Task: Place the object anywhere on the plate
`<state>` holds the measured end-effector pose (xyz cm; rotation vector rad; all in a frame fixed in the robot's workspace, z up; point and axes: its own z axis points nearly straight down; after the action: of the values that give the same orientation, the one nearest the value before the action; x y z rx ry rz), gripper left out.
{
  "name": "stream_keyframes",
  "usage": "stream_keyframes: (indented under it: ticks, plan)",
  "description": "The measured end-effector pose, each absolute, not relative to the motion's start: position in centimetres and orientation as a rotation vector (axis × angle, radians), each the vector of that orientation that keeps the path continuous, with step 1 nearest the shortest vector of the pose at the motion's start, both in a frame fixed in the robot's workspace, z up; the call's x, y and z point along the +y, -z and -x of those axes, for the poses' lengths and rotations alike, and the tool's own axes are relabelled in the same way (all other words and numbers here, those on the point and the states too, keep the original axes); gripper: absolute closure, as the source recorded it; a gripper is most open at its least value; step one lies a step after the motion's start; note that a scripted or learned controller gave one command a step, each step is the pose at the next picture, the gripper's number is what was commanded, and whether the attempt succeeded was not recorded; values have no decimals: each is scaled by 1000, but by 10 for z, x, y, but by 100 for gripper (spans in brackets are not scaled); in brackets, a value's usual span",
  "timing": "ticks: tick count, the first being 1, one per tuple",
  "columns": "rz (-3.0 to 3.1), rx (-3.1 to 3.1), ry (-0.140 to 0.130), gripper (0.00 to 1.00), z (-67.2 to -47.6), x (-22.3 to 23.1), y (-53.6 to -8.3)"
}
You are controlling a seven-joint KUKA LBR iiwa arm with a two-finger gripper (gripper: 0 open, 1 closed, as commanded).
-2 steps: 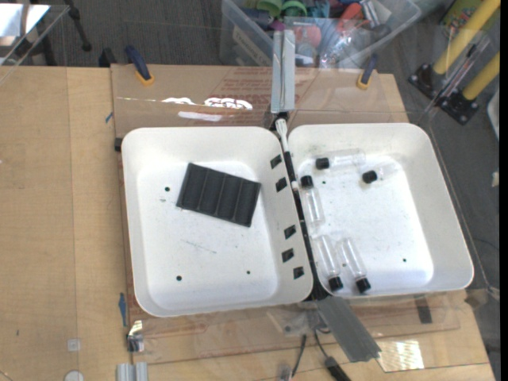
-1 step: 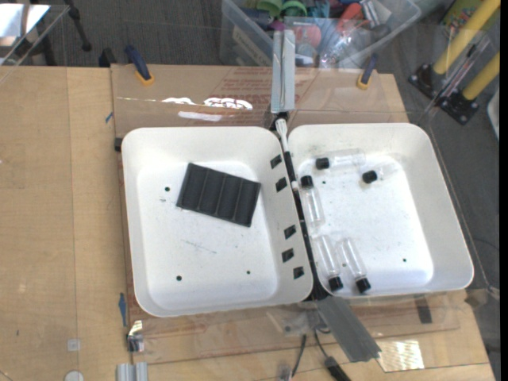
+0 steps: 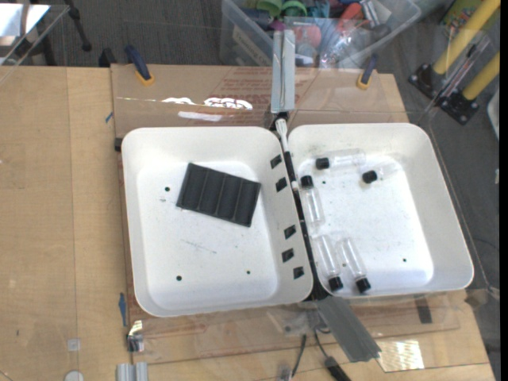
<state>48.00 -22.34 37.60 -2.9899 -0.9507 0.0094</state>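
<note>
- Tubes of clear plastic with black caps lie in the right bin (image 3: pixel 413 205), five as far as I can count. Which of them is the object, I cannot tell.
- One tube (image 3: pixel 341 161) lies crosswise near the far wall, and a second (image 3: pixel 379 171) is just beside it on the right.
- A third tube (image 3: pixel 312 201) lies lengthwise against the inner wall, cap at its far end.
- Two more (image 3: pixel 337 260) lie side by side near the front inner corner, caps toward the front rim.
- The plate (image 3: pixel 218 194), black, ribbed and rectangular, lies flat and slightly turned in the far half of the left bin (image 3: pixel 151 236), well apart from every tube.
- Between tubes and plate run the two touching bin walls, with a row of black clips (image 3: pixel 287 209) along that seam.
- Beyond the bins stand a metal strip (image 3: pixel 282 62), two orange clamps (image 3: pixel 143 72) and a clear box of coloured items (image 3: pixel 317 10).
- Pincer state: cannot tell.
</note>
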Motion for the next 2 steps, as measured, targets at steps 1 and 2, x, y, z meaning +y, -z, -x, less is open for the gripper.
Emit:
stream_keyframes:
  ticks: [1, 2]
  plan:
    - [2989, -952, -12, 100, -481, -223, -386]
    - [3115, -410, -2, 100, -480, -223, -418]
